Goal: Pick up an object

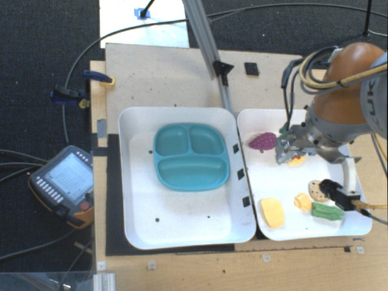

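My gripper [290, 151] hangs low over the upper middle of the right bin [260, 180]. A small yellow-orange thing [297, 160] peeks out just under it, mostly hidden by the gripper. A purple bunch of grapes [262, 141] lies just to the gripper's left, apart from it. Toward the bin's front lie a yellow block [273, 213], a small yellow piece [302, 200], a spotted round biscuit [314, 190] and a green thing [327, 211].
The left bin [139, 211] holds a teal divided plate [191, 156]. A metal pole [203, 29] slants over the back of the bench. A teach pendant [63, 183] lies on the floor at the left, with cables around it.
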### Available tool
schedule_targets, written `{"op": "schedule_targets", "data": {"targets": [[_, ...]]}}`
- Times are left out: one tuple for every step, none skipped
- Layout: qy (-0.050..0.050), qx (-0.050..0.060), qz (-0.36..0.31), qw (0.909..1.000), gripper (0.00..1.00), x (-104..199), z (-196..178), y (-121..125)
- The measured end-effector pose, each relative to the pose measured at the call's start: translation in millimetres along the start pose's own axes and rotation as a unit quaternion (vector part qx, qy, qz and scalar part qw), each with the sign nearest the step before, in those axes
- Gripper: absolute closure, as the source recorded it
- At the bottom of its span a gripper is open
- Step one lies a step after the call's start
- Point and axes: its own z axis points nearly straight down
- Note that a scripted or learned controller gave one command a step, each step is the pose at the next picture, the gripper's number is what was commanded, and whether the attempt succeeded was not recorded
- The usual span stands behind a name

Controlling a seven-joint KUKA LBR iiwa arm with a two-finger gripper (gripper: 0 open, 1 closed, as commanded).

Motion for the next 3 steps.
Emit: {"op": "schedule_targets", "data": {"targets": [[0.0,-0.001,0.0,1.0,1.0,56,-5,13],[0.0,0.001,0.0,1.0,1.0,107,8,15],[0.0,0.0,-0.001,1.0,1.0,161,-2,8]]}}
